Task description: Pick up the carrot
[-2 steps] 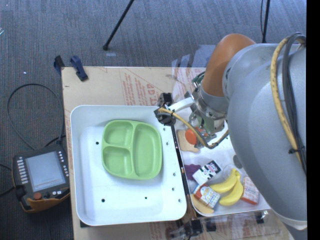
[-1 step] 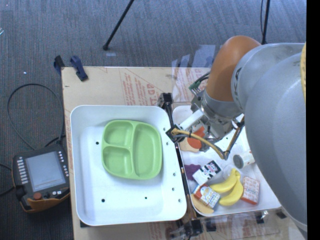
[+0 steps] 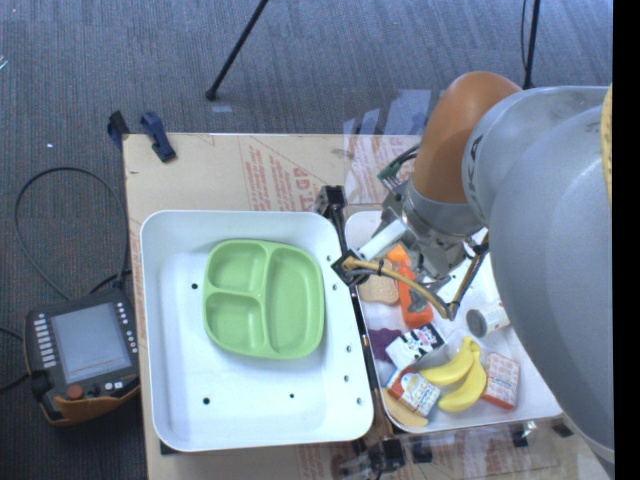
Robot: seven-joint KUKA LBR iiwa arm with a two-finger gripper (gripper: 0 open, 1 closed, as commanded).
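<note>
Arm over right bin (image 3: 540, 393), wrist down among the toy food; gripper (image 3: 425, 273) hidden under the wrist, grasp state cannot be told.
Carrot (image 3: 412, 290) lies in right bin just below the wrist, orange, near bananas (image 3: 455, 373) and small cartons. Green divided plate (image 3: 265, 298) sits in left bin (image 3: 170, 408).

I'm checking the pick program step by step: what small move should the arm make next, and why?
Probably a short descent straight onto the carrot. The arm's wrist hangs over the right bin, with the orange carrot lying just beneath it among the bananas and small packets. The pincer itself is hidden under the wrist, so I can't tell whether it already touches the carrot; a small, slow drop seems safest.
</note>
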